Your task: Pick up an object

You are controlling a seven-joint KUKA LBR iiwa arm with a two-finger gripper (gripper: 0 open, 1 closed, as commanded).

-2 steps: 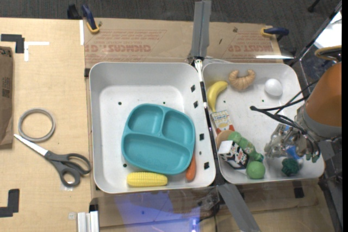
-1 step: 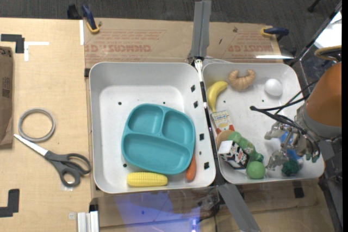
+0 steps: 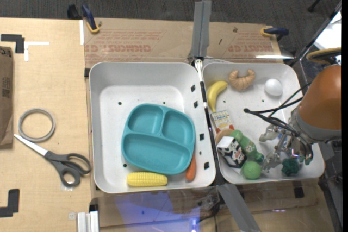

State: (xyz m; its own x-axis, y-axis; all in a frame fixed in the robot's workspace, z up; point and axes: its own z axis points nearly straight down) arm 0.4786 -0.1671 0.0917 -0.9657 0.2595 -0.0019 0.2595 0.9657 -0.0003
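Observation:
My gripper (image 3: 284,156) is low in the right bin (image 3: 304,89), near its front right corner, with the fingers apart and nothing seen between them. A dark green broccoli-like piece (image 3: 291,167) lies just under and in front of it. A green lime (image 3: 250,170) sits a little to its left. Further left are a green bottle (image 3: 243,144), a black-and-white cow-patterned toy (image 3: 230,152) and a small carton (image 3: 220,118). At the back of this bin lie a banana (image 3: 215,93), a croissant (image 3: 242,78) and a white egg (image 3: 272,86).
The left bin (image 3: 103,117) holds a teal divided plate (image 3: 158,138), a corn cob (image 3: 147,179) and a carrot (image 3: 190,170). Scissors (image 3: 57,160) and a tape roll (image 3: 36,124) lie on the bench at the left. Black cables (image 3: 272,111) trail from the arm over the right bin.

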